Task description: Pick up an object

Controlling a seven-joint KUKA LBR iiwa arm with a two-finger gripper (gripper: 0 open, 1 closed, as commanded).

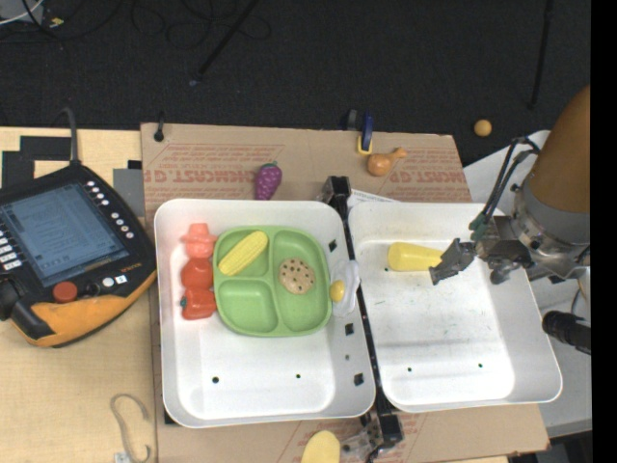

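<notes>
our gripper (461, 258) hangs over the right bin (525, 379), toward its upper right, with the grey wrist and orange-banded arm (569, 162) behind it at the edge of the picture. its two dark fingers stand apart, one pointing left toward the middle of the bin, the other lying back nearer the wrist, and nothing sits between them.

just left of the leading finger lies a yellow block (415, 256), the one object in this bin. the fingertip looks close to its right end, perhaps touching; we cannot tell which from this slant. we also cannot tell how high the gripper rides above the bin floor.

further out, the left bin (251, 384) holds a green tray (270, 312) with a corn cob (241, 251) and a cookie (297, 276) in its compartments, a red figure (197, 278) beside it, and a small yellow piece (337, 291) at the tray's right rim.

as we judge it, the pick is not yet made: nothing is gripped or lifted. what is left is to bring the fingers around the block, close on it, and raise it off the bin.
</notes>
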